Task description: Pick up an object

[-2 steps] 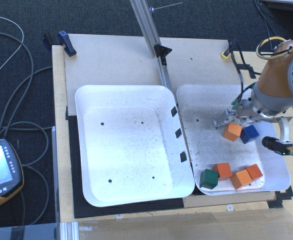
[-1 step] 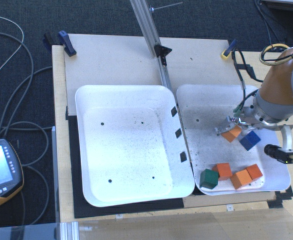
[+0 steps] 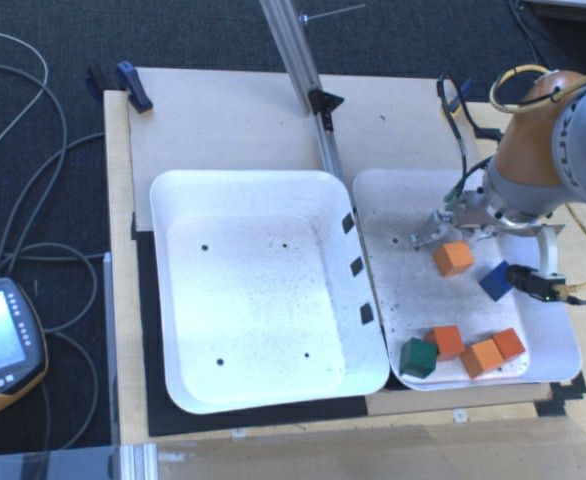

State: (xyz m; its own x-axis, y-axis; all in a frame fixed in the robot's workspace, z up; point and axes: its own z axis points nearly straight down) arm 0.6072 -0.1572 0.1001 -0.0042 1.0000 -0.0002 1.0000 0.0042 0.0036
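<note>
The gripper (image 3: 435, 230) hung low in the right bin (image 3: 393, 298), just beside an orange block (image 3: 454, 258); its hold could not be told. Other blocks (orange, green, blue) lay nearby. No writing was legible.

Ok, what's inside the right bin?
The right bin holds six blocks: an orange one by the gripper, a blue one, and near the front rim a green one and three orange. The arm covers the bin's far right corner.
</note>
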